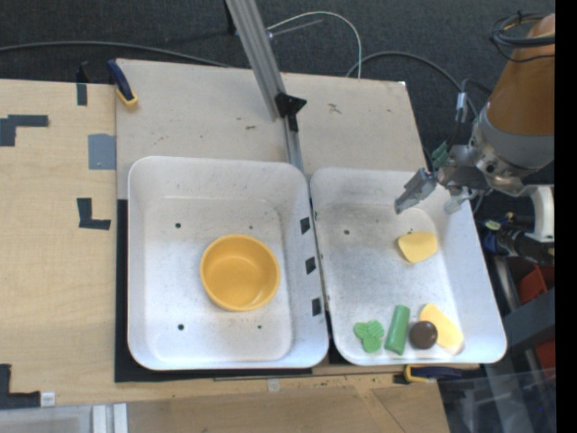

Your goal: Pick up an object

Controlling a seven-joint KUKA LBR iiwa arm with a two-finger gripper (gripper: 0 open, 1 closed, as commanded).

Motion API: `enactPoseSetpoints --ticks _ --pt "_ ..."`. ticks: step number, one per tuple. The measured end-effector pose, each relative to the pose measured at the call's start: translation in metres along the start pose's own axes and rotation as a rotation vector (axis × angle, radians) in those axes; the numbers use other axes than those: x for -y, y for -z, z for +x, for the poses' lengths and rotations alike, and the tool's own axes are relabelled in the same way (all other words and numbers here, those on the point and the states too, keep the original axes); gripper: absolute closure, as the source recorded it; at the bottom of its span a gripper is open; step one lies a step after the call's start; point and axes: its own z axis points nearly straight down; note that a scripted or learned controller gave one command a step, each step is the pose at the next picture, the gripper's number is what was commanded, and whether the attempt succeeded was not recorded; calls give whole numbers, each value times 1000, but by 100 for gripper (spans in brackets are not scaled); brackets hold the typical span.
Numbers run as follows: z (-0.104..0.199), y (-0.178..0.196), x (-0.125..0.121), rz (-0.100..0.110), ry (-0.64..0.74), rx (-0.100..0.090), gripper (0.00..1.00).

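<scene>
My gripper [433,197] hangs over the far right part of the right bin [361,242], open, with nothing between its fingers. Just below it a pale yellow flat piece [417,246] lies on the bin floor. Along the bin's near edge sit a green leafy piece [368,335], a green cylinder [398,328], a brown ball [423,335] and a yellow lump [444,325]. A yellow bowl [239,271] sits in the left bin [162,206].
A slanted metal pole [261,48] rises from the divide between the bins. Cables [361,52] run behind the bench. A blue and yellow clamp [123,84] grips the far left corner of the board.
</scene>
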Motion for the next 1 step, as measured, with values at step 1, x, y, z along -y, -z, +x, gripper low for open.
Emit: enactPoseSetpoints --ticks 1 --pt "0 0 0 0 0 0 0"
